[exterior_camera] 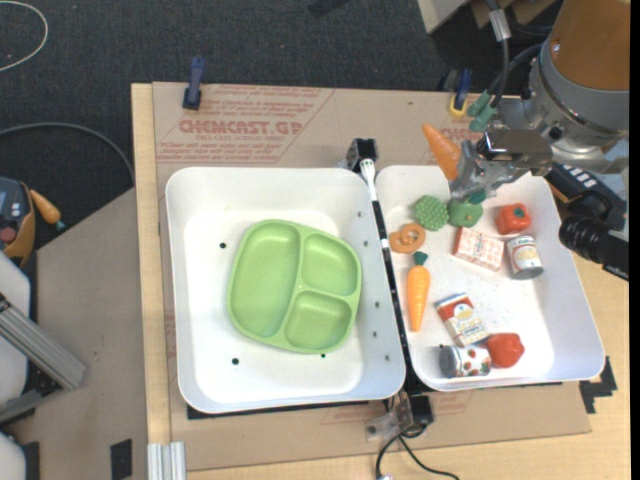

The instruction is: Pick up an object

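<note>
End effector [470,190] amid green toy [432,211], carrot [417,293], tin [522,257].

Left bin [190,268]: holds the divided plate [294,286].
Right bin [575,308]: holds the carrot [417,293], cans, cartons.
My end effector [470,193]: over the right bin's far edge.
Both bins: side by side on my worktop [250,118].

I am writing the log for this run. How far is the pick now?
Done: the hand is down in the right bin, at a green object beside the green textured piece. In hand: nothing visibly lifted; the grip itself cannot be judged. Left: closing on one object and raising it. The carrot and the tomato lie untouched.
</note>
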